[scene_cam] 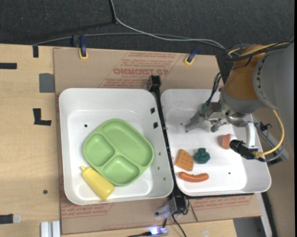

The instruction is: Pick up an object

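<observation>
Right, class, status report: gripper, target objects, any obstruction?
Gripper open, holding nothing, over right bin. Waffle, green toy, sausage untouched. Nothing in the way.

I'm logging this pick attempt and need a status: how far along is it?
Done: the arm has reached over the right bin. In hand: nothing; the gripper is open above bare bin floor. Left: the grasp and lift. The waffle, green toy, sausage and pink piece all lie on the bin floor, apart from the fingers.
</observation>
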Controlling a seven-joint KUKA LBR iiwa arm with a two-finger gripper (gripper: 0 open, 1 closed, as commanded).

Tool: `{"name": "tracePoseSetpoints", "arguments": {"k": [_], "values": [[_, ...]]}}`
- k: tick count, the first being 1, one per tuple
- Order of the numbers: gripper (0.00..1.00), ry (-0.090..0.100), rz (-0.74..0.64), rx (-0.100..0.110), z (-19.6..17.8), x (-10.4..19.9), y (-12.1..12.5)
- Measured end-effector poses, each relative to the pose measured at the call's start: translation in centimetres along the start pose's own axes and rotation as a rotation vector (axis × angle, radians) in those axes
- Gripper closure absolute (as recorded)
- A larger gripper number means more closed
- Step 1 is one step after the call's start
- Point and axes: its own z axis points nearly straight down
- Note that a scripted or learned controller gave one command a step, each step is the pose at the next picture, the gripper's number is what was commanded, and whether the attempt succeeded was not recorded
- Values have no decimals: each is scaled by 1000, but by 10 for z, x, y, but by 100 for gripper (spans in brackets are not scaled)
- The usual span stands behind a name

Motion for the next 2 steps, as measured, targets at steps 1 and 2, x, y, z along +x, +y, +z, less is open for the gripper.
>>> {"name": "tracePoseSetpoints", "arguments": {"k": [1,2], "values": [[100,1,-2,-4,-13,1,1],[100,0,-1,-10,-72,4,-6]]}}
